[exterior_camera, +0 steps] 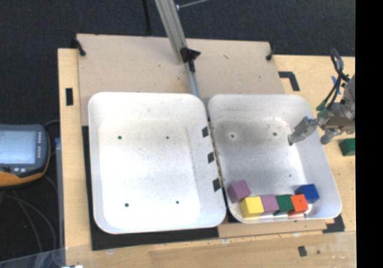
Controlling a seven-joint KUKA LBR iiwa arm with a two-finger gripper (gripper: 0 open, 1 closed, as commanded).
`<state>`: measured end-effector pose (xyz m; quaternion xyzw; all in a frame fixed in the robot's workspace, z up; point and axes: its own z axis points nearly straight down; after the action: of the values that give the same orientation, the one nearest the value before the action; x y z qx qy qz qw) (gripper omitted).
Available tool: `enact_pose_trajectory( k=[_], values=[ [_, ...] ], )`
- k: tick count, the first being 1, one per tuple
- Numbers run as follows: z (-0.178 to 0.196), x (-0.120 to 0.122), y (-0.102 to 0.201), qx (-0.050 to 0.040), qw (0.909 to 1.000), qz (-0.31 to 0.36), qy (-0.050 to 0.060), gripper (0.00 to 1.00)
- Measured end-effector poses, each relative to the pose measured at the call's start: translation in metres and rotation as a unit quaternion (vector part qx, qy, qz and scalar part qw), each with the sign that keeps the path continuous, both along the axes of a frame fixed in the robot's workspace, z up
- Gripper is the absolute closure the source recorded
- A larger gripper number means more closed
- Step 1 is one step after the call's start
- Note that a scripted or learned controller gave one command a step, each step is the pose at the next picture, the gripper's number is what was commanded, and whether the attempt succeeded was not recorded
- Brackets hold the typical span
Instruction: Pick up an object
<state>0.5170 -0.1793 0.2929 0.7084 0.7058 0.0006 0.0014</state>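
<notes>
My hand (314,130) at the right bin's (257,111) far right rim, arm cut off by the edge, fingers spread, grasping nothing; six blocks along its near wall: two purple (239,189), one yellow (252,206), green (283,204), orange (298,203), blue (307,192); left bin (149,111) beside it

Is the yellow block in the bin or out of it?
In. The yellow block lies inside the right bin, near its front edge.

Robotics lab, bench (167,63), white bins (149,105), handheld controller (23,150)

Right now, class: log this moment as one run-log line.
gripper: open, above right bin, holding nothing | blocks: clustered at near edge | pick: not yet done
</notes>
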Motion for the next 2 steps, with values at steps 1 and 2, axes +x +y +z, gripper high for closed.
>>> enact_pose_trajectory(
  k=[1, 2],
  values=[
    [0.243, 0.010, -0.012, -0.0019, 1.0000, 0.005, -0.004, 0.00],
    [0.255, 0.039, -0.021, -0.0019, 1.0000, 0.005, -0.001, 0.00]
  ],
)
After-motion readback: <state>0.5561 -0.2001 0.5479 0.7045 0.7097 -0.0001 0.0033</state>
